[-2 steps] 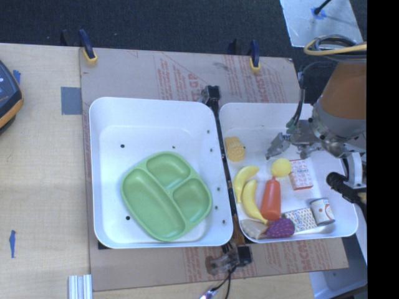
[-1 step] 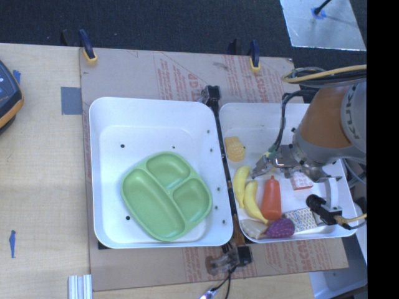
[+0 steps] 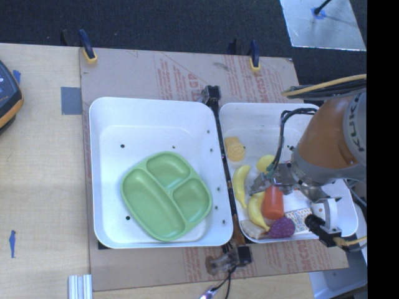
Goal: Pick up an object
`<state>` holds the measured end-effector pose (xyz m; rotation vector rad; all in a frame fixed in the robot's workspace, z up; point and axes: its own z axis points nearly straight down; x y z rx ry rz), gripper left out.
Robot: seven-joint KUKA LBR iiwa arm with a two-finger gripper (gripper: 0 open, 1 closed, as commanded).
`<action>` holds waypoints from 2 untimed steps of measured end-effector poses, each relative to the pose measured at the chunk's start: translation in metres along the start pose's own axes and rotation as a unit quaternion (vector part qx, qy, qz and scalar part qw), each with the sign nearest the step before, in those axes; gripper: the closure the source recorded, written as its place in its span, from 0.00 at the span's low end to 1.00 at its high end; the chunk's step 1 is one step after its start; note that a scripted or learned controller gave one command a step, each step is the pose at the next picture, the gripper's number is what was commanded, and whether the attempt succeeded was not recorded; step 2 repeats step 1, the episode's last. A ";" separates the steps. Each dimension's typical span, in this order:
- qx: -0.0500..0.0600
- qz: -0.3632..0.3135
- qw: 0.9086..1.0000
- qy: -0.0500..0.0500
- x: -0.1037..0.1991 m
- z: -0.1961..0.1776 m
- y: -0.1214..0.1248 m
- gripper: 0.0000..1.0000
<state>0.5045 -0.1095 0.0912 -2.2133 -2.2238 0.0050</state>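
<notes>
Camera view, looking down at a slant on a pale wooden bench (image 3: 37,185) with a brown cardboard sheet (image 3: 181,73) laid over it, printed in faded red and clipped along the far edge. Two shallow white bins sit on it side by side, glossy plastic with rounded corners.

Left bin (image 3: 112,136): a light green divided plate (image 3: 165,195), smooth plastic, three compartments, rounded like a soft triangle, lying flat toward the near side.

Right bin (image 3: 249,120): that's where the action is. The grey arm (image 3: 330,145) with its broad orange band comes in from the right, a black cable looping over it, and the gripper (image 3: 269,180) sits low over a cluster of toy food. Metal parts glint around the wrist, but I can't tell how the gripper is set, it's too cluttered there.

Right beneath it, a red-orange piece (image 3: 273,203), blocky and smooth, standing roughly upright in the bin's near half; it meets the gripper's underside, though whether it's actually gripped isn't clear. Touching its near side, a bumpy purple grape bunch (image 3: 282,227). Just to its left, two yellow bananas: one curved banana (image 3: 240,185) by the bin's left wall, another yellow banana (image 3: 257,212) nearer. A small yellow piece (image 3: 265,162) peeks out beside the gripper, and a round tan biscuit-like disc (image 3: 235,149) lies apart, farther back.
</notes>
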 end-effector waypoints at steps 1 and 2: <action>0.001 -0.001 1.000 0.000 -0.001 -0.010 0.000 1.00; 0.001 -0.001 1.000 0.000 -0.001 -0.010 0.000 1.00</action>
